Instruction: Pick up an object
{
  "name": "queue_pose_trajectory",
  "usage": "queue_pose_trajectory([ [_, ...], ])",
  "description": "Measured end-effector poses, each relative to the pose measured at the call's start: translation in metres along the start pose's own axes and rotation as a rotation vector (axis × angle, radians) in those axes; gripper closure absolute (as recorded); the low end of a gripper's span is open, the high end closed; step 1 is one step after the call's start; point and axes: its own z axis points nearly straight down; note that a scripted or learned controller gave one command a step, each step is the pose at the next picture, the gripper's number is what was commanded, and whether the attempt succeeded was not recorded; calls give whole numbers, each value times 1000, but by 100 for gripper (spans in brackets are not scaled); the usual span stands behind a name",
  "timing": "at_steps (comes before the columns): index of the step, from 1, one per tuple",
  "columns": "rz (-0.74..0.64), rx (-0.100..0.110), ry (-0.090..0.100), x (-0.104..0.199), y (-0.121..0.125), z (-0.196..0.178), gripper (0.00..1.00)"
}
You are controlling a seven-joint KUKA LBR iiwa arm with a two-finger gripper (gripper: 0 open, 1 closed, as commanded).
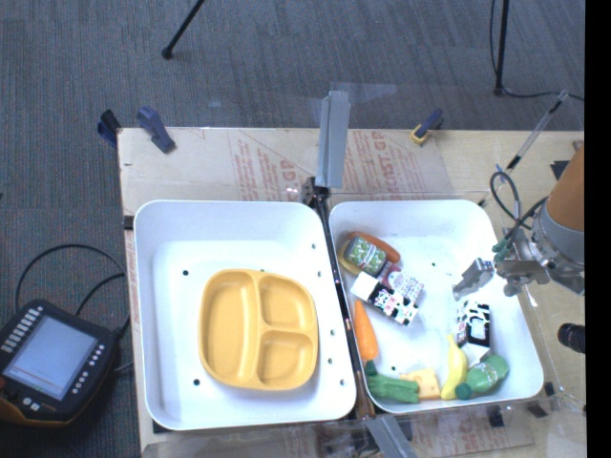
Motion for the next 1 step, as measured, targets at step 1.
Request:
queue_pose_trajectory([
  [1,1,6,3,-1,0,-6,100],
])
